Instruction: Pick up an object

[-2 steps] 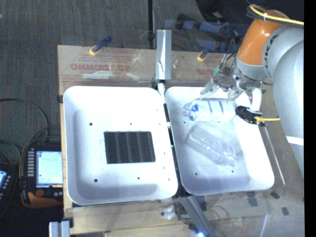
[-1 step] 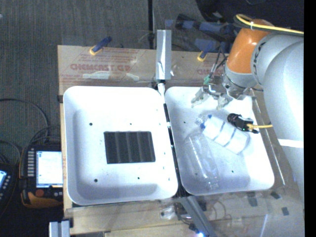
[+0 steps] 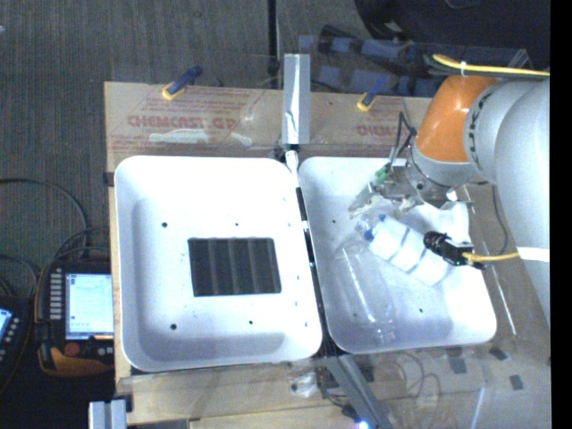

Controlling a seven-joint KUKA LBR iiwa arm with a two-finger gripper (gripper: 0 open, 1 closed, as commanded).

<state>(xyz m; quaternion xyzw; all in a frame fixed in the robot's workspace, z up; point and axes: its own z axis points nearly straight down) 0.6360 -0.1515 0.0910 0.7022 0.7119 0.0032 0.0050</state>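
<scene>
A clear plastic bottle (image 3: pixel 366 291) lies slantwise in the right bin (image 3: pixel 465 324), its cap end toward the top left. Beside it, at its upper right, rests a white bundle with a blue mark (image 3: pixel 407 244). My gripper (image 3: pixel 382 193) reaches in from the right under the orange wrist band (image 3: pixel 447 123) and hangs low over the upper middle of the right bin, just above the white bundle and the bottle's cap end. Nothing can be seen held in it.
The left bin (image 3: pixel 152 195) holds a flat black ribbed panel (image 3: pixel 234 266) at its middle. A yellow cable (image 3: pixel 492 257) and a black connector (image 3: pixel 442 244) run over the right bin's right side. Clamps and a cardboard sheet (image 3: pixel 188 119) lie behind the bins.
</scene>
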